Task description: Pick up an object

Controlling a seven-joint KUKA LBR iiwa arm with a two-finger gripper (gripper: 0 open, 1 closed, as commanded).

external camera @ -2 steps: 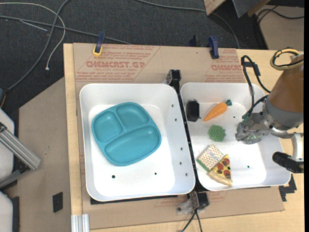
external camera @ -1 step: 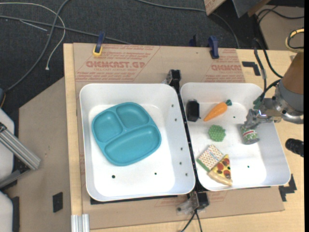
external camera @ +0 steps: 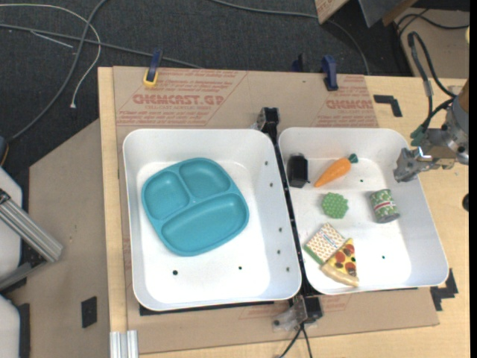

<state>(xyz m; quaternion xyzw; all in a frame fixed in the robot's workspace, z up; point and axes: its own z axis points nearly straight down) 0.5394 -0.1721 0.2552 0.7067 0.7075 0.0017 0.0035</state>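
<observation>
Grey gripper (external camera: 408, 164) over right bin (external camera: 417, 267) rim, finger state impossible to tell. Nearest: green can (external camera: 384, 206). Advise centring above before descending.

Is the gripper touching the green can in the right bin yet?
Apart. The camera view shows the gripper at the right bin's far right edge, with bare white floor between it and the green can, which lies nearer the camera.

Right bin (external camera: 417, 271) crowded centrally by toys; its right floor lies open.
</observation>
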